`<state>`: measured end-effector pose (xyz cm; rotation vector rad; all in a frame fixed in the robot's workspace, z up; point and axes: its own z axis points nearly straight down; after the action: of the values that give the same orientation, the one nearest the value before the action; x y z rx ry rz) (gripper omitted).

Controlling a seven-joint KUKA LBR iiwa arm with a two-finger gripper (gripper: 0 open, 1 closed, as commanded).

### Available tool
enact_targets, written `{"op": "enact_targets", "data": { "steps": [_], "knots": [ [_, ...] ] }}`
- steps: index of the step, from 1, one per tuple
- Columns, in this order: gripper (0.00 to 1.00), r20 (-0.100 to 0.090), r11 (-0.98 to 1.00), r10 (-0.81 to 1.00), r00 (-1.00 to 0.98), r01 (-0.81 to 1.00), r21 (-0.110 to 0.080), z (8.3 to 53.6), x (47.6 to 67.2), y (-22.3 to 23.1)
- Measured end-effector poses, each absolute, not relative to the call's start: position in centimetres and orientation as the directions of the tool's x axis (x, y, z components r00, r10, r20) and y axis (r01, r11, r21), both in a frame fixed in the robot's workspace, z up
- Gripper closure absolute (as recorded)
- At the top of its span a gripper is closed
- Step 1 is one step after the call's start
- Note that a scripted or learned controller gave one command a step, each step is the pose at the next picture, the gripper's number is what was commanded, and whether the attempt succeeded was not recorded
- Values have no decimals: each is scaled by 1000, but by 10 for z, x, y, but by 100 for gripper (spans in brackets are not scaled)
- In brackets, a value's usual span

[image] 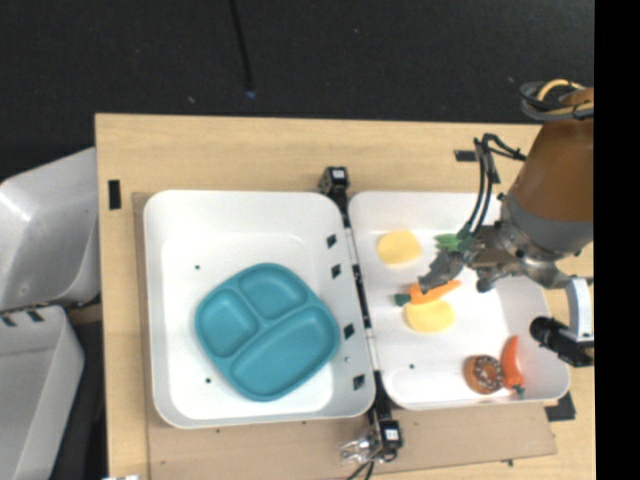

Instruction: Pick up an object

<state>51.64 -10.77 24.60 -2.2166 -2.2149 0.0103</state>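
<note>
- The worktop (120,148) carries two shallow white bins side by side, so that things can be taken from one and set down in the other.
- The left bin (170,228) holds a blue divided plate (265,330), lying flat near the middle.
- The right bin (380,388) holds the loose pieces: a yellow piece (399,247) near the far side, a second yellow piece (430,316) nearer the middle, and a brown doughnut (484,373) just beside a red piece (513,361) at the near right corner.
- The toy carrot (437,291), orange with a green end, lies in the right bin just above the second yellow piece, perhaps touching it; it looks the likely target.
- The arm (555,183) reaches in from the right and slants down over the right bin.
- The end effector (448,268) sits low at the carrot, its dark tips right against it.
- Whether it is spread or closed, or has hold of the carrot, I cannot tell: the tips merge with the toy.
</note>
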Motion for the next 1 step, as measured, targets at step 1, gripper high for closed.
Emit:
{"op": "enact_targets", "data": {
  "steps": [1],
  "knots": [
    [0,-1,2,1000,-2,1000,2,252,519,-108]
  ]
}}
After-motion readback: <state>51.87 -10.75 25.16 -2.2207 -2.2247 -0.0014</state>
